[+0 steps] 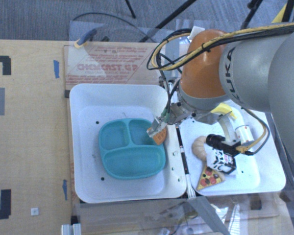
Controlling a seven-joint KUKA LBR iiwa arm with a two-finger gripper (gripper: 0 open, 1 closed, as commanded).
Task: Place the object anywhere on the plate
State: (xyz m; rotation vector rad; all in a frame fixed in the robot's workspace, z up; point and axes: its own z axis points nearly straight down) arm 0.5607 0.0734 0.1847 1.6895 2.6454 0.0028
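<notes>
Over the teal plate point(130, 153) in the left bin point(83, 106): gripper point(158, 131), orange object point(159, 137) between fingers. In the right bin point(269, 175): pizza slice point(208, 177), tan lump point(200, 147).

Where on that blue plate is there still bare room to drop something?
The plate's wide front compartment and back-left compartment lie bare. It is crowded at the back-right corner, where the claw hangs with an orange object.

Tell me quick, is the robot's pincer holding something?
Pincer: shut on a small orange piece of toy food, over the right edge of the blue plate.
</notes>
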